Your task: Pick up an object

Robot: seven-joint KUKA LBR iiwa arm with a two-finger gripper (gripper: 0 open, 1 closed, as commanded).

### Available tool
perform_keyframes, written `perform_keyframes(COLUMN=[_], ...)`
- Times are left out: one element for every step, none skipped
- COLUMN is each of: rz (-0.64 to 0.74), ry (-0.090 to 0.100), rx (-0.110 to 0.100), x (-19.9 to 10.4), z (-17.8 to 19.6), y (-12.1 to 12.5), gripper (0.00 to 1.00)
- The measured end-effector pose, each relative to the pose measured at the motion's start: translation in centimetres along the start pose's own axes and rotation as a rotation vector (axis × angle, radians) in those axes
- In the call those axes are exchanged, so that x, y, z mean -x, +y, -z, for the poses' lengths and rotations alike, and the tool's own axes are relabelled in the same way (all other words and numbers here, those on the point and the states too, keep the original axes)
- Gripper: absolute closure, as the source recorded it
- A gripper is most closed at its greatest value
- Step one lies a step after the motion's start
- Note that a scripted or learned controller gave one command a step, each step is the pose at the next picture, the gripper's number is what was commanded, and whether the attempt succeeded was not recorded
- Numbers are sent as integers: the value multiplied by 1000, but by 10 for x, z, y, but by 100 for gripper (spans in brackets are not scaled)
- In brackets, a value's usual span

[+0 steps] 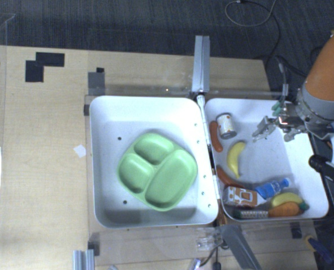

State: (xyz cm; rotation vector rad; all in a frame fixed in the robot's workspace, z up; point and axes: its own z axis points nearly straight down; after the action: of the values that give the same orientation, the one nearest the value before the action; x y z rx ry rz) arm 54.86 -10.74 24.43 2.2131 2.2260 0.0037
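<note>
Small objects are seen in the right bin (pixel 319 173): a can (pixel 226 125), a hot dog (pixel 215 136), a banana (pixel 235 157), a blue bottle (pixel 272 188) and a carrot (pixel 284 209). The gripper (pixel 266 127) is held over that bin's upper right; whether the jaws are open cannot be told. A green divided plate (pixel 157 170) is seen in the left bin (pixel 107 122).

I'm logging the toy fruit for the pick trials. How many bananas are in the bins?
2. One banana lies alone mid-floor in the right bin. The second banana sits in the front-corner pile, against the blue bottle. More could be hidden under that pile.
</note>
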Motion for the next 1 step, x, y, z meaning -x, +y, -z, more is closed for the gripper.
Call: perform_keyframes(rz=[3], ry=[0], rx=[5], x=[-1], z=[11], y=[2], gripper=[100])
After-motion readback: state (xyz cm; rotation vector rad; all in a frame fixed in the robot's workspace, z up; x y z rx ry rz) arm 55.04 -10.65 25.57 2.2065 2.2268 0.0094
